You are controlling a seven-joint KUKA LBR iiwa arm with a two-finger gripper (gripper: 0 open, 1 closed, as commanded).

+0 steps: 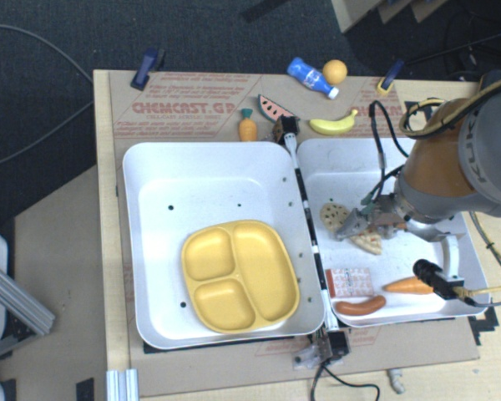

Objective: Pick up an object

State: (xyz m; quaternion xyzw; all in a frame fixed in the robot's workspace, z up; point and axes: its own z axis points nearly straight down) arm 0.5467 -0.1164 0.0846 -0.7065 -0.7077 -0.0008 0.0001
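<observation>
Inside left bin (150,182): yellow tray (238,274); right: carrot (409,286), sausage (359,306).

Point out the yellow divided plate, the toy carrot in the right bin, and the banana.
yellow divided plate (238,274): camera view, on the ridge where its compartments meet.
toy carrot (406,286): camera view, middle of its orange body.
banana (332,124): camera view, middle of its curve.
</observation>
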